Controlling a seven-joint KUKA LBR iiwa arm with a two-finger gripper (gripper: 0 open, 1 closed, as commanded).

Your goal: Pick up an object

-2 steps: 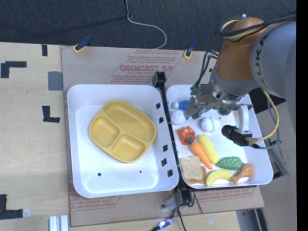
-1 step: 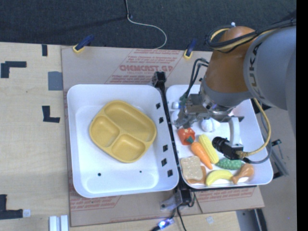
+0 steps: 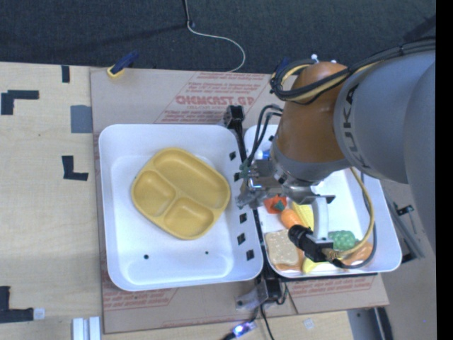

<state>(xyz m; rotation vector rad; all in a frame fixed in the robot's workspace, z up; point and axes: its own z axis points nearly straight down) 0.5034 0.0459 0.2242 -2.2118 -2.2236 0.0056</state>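
The arm reaches down over the right bin (image 3: 379, 257), and its wrist and orange band hide much of that bin. The gripper (image 3: 272, 193) sits low at the bin's left side, just above an orange carrot-like piece (image 3: 286, 214). Close by lie a yellow corn-like piece (image 3: 303, 212), a slice of toast (image 3: 282, 250), a green leafy piece (image 3: 344, 240) and a yellow piece (image 3: 315, 265). Nothing shows between the gripper's fingers.
The left bin (image 3: 120, 261) holds a yellow divided plate (image 3: 180, 192), tilted toward the bin's middle. Black clips line the wall between the two bins. A cardboard sheet (image 3: 205, 98) lies under both bins, with a cable across the dark cloth behind.
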